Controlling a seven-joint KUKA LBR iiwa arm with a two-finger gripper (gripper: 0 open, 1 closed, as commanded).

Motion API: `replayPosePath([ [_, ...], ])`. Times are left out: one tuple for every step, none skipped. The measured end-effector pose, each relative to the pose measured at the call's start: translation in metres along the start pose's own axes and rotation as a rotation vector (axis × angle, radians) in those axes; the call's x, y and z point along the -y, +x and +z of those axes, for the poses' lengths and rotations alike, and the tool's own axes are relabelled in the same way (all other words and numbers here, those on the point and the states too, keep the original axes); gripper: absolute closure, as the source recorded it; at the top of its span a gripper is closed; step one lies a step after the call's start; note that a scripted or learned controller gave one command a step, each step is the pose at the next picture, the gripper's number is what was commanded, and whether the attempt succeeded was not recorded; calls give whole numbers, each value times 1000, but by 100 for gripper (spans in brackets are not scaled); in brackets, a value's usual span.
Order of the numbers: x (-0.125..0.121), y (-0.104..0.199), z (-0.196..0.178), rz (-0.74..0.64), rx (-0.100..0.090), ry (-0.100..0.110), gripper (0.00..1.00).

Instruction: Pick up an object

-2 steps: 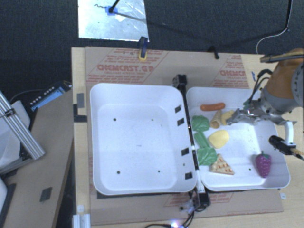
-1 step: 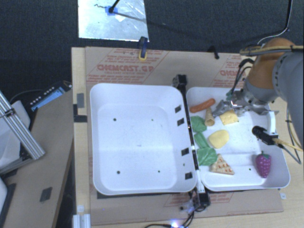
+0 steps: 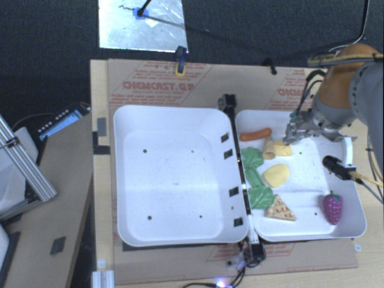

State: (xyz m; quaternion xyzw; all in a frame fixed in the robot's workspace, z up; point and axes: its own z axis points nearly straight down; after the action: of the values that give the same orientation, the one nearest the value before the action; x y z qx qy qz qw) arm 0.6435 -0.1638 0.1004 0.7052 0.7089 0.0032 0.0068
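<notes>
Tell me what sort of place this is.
Probably a robotics lab test bench: a grey robot arm reaching over two shallow white plastic bins, toy foods like a purple grape bunch, and black cables.

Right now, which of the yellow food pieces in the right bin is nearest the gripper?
The pale yellow block, right beneath the gripper. The rounder yellow piece lies lower in the right bin, and the wedge lower still.
</notes>
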Motion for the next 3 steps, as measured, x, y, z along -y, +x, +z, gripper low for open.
replayPosePath([
  [29, 7, 5, 4, 5, -17, 100],
  [36, 53, 5, 1, 6, -13, 100],
  [67, 67, 5, 5, 4, -18, 100],
])
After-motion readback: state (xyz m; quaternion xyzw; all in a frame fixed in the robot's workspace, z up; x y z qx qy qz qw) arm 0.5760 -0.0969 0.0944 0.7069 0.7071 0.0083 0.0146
